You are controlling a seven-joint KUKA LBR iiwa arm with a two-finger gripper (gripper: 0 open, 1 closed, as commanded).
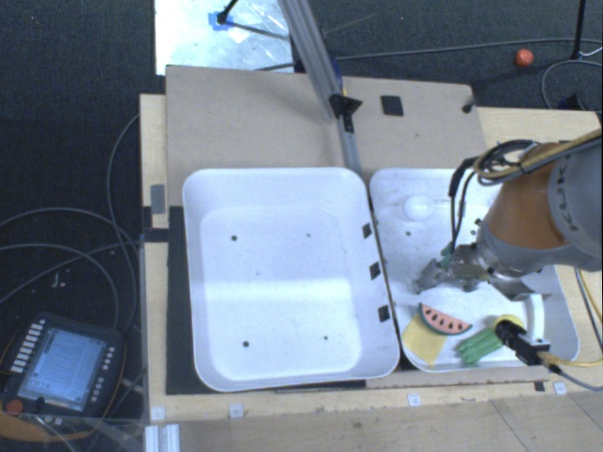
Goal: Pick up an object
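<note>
- The arm (528,219) reaches in over the right-hand bin (407,252), orange band showing above the wrist, and the tool (443,273) sits low near the middle of that bin
- Whether the tool is apart or together, I cannot tell from here; it reads as a grey blur against the white floor
- Nothing shows gripped in it, so I'd say the pick is not yet made
- Closest candidate is the watermelon slice (445,321), lying flat just beside the tool on the side towards the bin's front edge
- A yellow piece (423,340) lies touching or tucked under the slice at the front wall, and a green piece (479,346) sits near them along the same wall
- A white ball (415,207) rests well apart, up in the bin's far corner by the divide with the left-hand bin (283,281)
- My read: the approach looks done or nearly so, while the grasp and the lift off the bin on the bench (254,121) are both left to do
- Those front pieces crowd together, so a clean grab of just one looks tricky
</note>
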